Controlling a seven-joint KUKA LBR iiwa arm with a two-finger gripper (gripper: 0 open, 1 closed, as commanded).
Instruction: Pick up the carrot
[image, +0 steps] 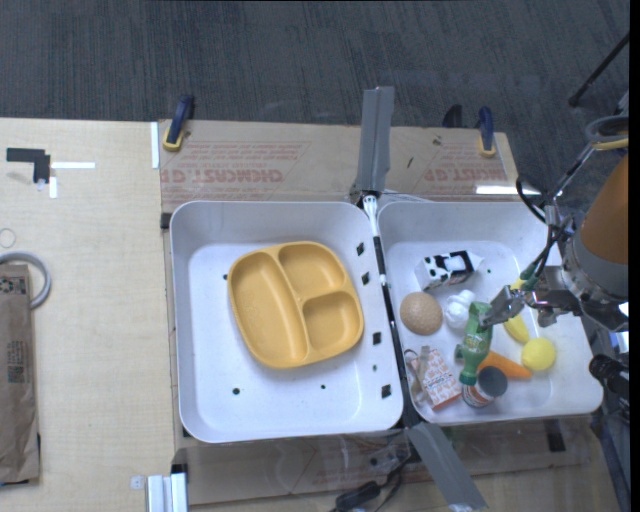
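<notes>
The carrot (510, 366) is a small orange piece lying in the right bin (570, 400), near its front, between a green bottle (472, 348) and a yellow lemon (538, 354). My gripper (503, 306) reaches in from the right and hangs over the middle of that bin, just above the bottle's top and a little behind the carrot. Nothing is visibly held in it. The arm's wrist covers part of the bin's right side.
Also in the right bin are a brown egg-shaped ball (421, 313), a black-and-white toy (447, 267), a white lump (459, 306), a yellow piece (516, 329), a snack packet (436, 378) and a can (481, 388). In the left bin (200, 400) lies a yellow divided plate (296, 302).
</notes>
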